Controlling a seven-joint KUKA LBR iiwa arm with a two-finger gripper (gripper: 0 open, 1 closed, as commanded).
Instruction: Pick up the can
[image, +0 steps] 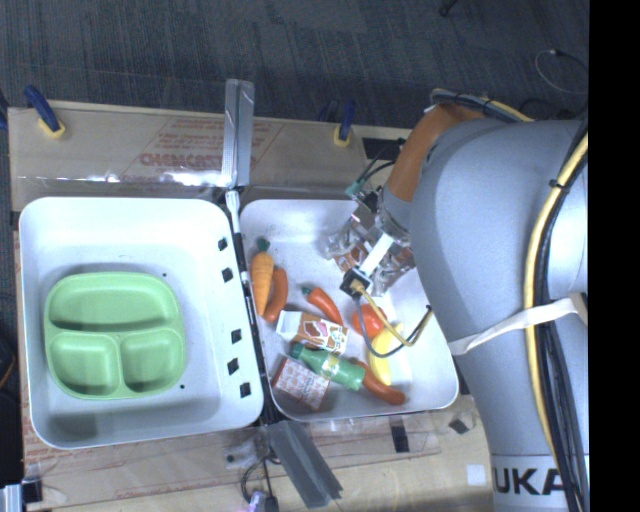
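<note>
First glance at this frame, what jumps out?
The big grey arm fills the right side, its pincer down in the right bin above a heap of toy food: carrots, a green bottle, small packets. In the left bin sits a pale green divided tray.

Dark carpet floor (330, 45) behind bench (120, 140)

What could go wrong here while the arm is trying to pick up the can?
1. The right bin is crowded: carrots, a green bottle and small packets lie touching or overlapping, so the gripper might close on the wrong item.
2. I cannot make out a can with certainty in that pile, so it may be partly buried and hard to grasp.
3. The gripper works close to the bin's far right side, where it could bump the wall.
</note>
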